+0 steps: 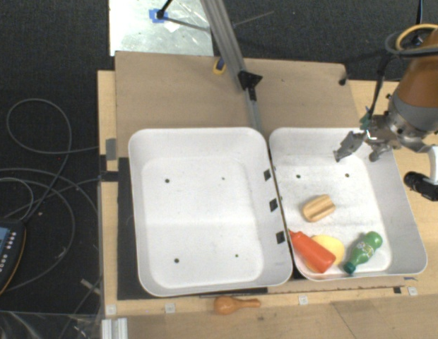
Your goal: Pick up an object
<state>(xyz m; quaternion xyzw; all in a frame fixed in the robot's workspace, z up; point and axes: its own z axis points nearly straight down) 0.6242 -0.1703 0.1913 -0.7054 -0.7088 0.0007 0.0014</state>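
Note:
My gripper hangs over the far right part of the right bin, its two fingers spread apart with nothing between them. Below it in that bin lie a tan bread-like block near the middle, an orange-red carrot-like piece and a yellow lemon-like piece at the front left corner, and a green bottle at the front. The gripper stands well apart from all of them.
The left bin sits beside the right one, joined by black clips. A tan pear-shaped object lies on the bench in front of the bins. A metal pole slants across the back.

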